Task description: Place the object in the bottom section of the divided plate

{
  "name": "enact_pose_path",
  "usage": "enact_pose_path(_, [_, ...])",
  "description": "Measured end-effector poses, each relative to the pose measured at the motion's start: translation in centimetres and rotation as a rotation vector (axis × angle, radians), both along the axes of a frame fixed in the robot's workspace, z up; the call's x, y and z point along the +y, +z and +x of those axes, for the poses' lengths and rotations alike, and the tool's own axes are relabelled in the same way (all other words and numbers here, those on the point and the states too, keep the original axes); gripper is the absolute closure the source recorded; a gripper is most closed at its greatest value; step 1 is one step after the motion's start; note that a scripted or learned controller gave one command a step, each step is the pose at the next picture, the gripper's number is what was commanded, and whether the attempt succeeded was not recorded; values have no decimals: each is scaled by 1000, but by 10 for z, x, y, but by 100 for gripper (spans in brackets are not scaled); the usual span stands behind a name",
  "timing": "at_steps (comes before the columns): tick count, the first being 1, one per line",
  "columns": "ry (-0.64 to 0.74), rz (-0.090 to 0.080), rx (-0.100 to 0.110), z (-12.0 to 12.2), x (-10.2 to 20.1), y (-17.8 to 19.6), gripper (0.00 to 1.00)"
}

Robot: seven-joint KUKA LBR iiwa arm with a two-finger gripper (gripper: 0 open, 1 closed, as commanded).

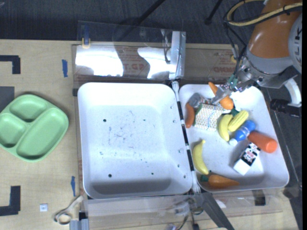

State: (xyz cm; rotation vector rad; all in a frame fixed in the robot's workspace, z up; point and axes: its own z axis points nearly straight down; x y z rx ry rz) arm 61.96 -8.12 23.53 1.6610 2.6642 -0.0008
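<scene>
The divided plate (31,127) is pale green with rounded corners, lying flat on the wooden bench well to the left of the left bin. Raised ridges split it into three sections: two smaller ones along its upper and left side, and one long, larger section running along its lower right. It sits turned at a slant, so the large section points toward the bins.
</scene>
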Motion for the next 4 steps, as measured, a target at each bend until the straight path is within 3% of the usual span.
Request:
enact_pose_path(1, [-302, 2, 3, -60, -29, -16, 100])
enact_pose_path(2, [-331, 2, 2, -134, -18, -69, 100])
enact_pose_path(3, [-378, 2, 1, -140, 76, -23, 100])
enact_pose_path(4, [-562, 1, 1, -68, 124, 15, 100])
